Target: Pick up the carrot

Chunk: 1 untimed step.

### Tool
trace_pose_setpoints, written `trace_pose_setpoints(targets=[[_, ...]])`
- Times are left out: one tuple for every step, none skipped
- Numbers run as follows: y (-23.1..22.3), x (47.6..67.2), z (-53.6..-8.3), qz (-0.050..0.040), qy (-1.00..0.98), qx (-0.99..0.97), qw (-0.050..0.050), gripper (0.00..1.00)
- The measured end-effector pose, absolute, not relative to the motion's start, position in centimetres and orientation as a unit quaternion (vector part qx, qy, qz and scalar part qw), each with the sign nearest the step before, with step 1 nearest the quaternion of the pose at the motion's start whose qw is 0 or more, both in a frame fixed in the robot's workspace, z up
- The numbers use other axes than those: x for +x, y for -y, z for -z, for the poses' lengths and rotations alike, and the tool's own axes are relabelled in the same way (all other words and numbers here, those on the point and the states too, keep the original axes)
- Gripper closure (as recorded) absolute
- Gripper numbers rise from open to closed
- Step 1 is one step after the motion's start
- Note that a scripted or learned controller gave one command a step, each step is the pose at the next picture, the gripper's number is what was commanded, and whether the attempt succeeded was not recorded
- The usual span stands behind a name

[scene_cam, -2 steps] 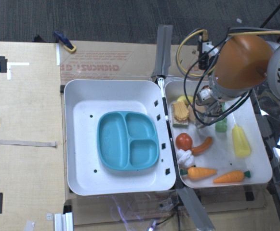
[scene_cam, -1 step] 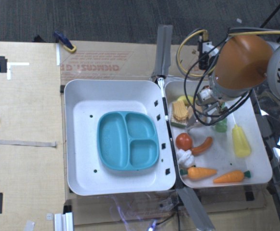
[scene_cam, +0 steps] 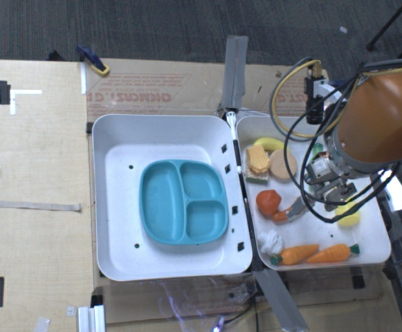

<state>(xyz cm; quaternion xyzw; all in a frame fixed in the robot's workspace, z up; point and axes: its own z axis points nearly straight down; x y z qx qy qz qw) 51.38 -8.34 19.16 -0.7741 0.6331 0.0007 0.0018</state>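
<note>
Overhead, I see two shallow white bins side by side on my table. My left white bin (scene_cam: pixel 104 185) holds a teal three-compartment plastic plate (scene_cam: pixel 184 202). My right white bin (scene_cam: pixel 375 249) holds the toy food: two orange plastic carrots, one (scene_cam: pixel 299 254) beside the other (scene_cam: pixel 332 254), lying end to end along the near wall, a red tomato-like piece (scene_cam: pixel 268 200), a yellow banana (scene_cam: pixel 270 144) and a sandwich piece (scene_cam: pixel 257 162). My grey arm's tool (scene_cam: pixel 294 209) hangs low over this bin, just beside the red piece, apart from the carrots. I cannot tell its state.
</note>
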Motion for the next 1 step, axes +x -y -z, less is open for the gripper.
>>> trace_pose_setpoints(targets=[[9.84,47.87,-15.36,-0.0006,-0.607,-0.795,0.001,0.00]])
